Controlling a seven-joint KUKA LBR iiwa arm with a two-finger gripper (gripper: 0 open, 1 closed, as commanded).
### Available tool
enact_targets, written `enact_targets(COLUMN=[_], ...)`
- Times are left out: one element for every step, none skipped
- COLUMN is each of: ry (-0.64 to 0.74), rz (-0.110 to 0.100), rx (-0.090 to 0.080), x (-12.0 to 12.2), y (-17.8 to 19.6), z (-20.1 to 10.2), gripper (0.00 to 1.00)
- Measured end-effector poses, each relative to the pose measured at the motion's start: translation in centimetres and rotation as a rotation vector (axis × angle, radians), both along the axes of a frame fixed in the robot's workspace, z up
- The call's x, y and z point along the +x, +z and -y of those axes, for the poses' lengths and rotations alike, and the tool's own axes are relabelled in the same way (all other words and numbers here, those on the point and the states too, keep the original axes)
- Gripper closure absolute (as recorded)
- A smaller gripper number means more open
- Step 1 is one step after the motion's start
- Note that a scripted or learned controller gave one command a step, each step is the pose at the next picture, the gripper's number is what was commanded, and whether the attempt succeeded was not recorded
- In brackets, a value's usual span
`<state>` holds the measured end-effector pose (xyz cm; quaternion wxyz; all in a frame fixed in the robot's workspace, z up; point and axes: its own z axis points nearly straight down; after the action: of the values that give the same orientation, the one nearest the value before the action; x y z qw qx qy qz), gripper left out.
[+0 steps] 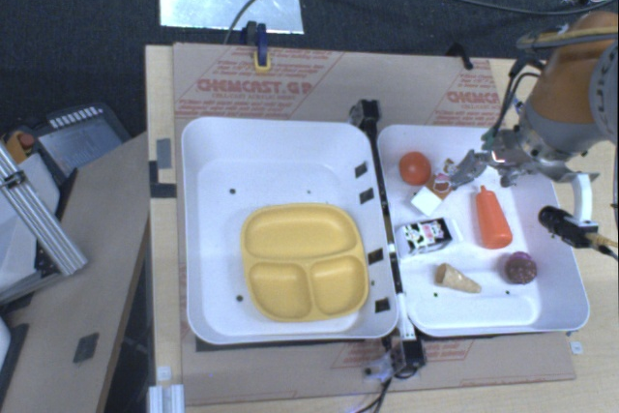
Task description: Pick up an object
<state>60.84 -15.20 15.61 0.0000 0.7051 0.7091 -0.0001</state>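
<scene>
Here, two shallow white bins sit side by side on the tabletop. The left bin (203,169) holds a yellow divided plastic tray (302,258). The right bin (561,305) holds the pickable items, loosely scattered: a red-orange ball (415,167), an orange bottle (492,217), a black-and-white carton (426,234). The jaws (467,167) hover near the ball; whether they are spread or closed, I cannot tell.

Yellow tray (303,261); orange bottle (492,218); white bins (208,160).
</scene>
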Motion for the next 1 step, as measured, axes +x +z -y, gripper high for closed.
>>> enact_targets(ry=[-0.004], rz=[0.005], rx=[0.003], x=[-0.21], y=[-4.60], z=[0.84], gripper=[0.00])
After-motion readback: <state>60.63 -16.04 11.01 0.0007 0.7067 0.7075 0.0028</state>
